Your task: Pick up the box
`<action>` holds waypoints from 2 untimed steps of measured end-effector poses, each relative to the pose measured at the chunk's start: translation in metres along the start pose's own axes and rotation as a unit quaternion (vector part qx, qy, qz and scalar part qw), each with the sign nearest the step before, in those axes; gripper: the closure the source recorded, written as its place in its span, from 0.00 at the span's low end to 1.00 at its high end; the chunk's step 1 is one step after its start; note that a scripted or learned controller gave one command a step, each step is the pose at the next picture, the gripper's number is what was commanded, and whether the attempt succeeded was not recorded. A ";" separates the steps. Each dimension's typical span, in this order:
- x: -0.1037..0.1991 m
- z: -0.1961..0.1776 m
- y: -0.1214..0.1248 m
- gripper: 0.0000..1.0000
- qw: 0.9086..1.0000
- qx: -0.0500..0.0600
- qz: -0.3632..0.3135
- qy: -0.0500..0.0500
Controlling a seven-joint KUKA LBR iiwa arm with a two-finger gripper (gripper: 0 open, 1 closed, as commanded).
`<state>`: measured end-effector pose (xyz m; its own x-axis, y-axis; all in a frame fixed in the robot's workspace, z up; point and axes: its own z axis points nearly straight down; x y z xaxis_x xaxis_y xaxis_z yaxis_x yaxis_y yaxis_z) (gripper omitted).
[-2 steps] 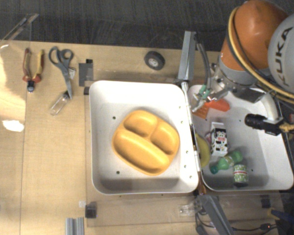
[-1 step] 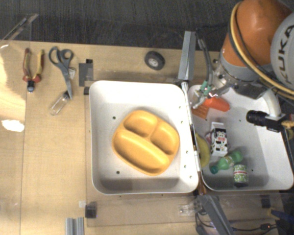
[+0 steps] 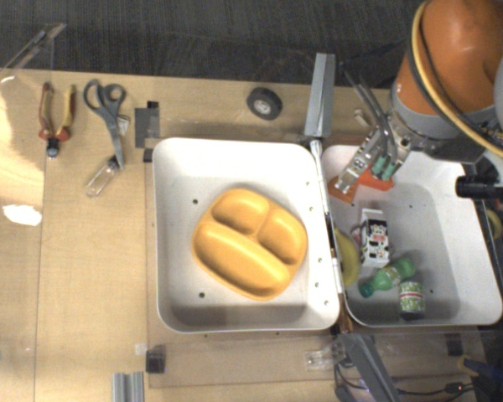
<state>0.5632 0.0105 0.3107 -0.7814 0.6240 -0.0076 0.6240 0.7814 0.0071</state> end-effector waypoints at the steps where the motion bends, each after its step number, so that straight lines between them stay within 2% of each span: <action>1: 0.018 0.067 -0.024 1.00 0.950 0.002 0.311 0.001; 2: 0.001 -0.002 -0.042 1.00 0.999 0.000 0.053 -0.001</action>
<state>0.5362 -0.0216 0.3121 -0.7105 0.7036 -0.0078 0.7036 0.7106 0.0077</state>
